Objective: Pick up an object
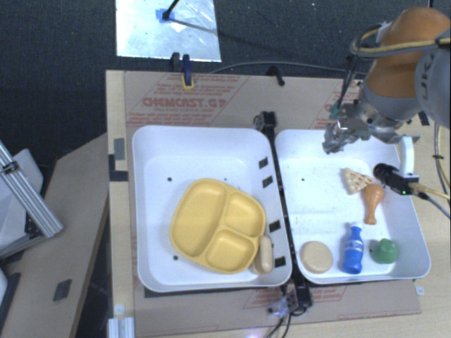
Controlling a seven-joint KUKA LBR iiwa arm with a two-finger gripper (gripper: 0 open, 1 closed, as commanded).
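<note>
Bench (120, 210) with two shallow white bins side by side. Left bin (151, 189): a yellow divided tray (211, 220) lying flat toward the near side, three compartments; a pale bread roll (264, 253) just beside the tray's near right corner, against the bin's right wall. Right bin (310, 182): a round tan cookie (316, 256) at the near left; a blue bottle (353, 248) standing just right of it; a green round piece (385, 250) near the bottle, toward the near right corner; a pizza slice (356, 180) farther back, touching or nearly touching a drumstick (373, 201) that points toward the bottle. Gripper (333, 144): over the far edge of the right bin, apart from every item, nothing between its fingers; whether the fingers are apart or together I cannot tell. Grey arm with orange band (405, 44) enters from the upper right.
</note>
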